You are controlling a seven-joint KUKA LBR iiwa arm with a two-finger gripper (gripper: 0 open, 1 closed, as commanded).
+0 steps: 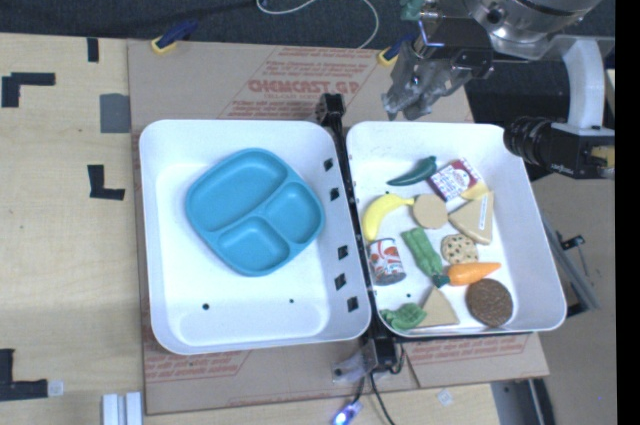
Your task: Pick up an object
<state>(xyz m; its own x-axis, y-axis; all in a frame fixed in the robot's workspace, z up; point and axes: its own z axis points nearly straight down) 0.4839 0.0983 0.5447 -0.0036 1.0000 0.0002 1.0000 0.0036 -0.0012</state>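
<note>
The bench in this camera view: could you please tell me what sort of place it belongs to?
Most likely a robotics lab set up for grasping trials. Two white bins sit on a cardboard sheet; one holds a blue divided plate, the other toy food such as a banana, with the arm's tool above.

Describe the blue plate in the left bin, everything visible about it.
The blue plate is a rounded-corner divided tray, plastic-looking, glossy light blue. Raised ridges split it into three compartments: one long one along its upper left, two smaller ones at its lower right. It lies flat, right side up, turned diagonally on the floor of the left bin, toward its upper middle. Nothing lies in it or touches it.
</note>
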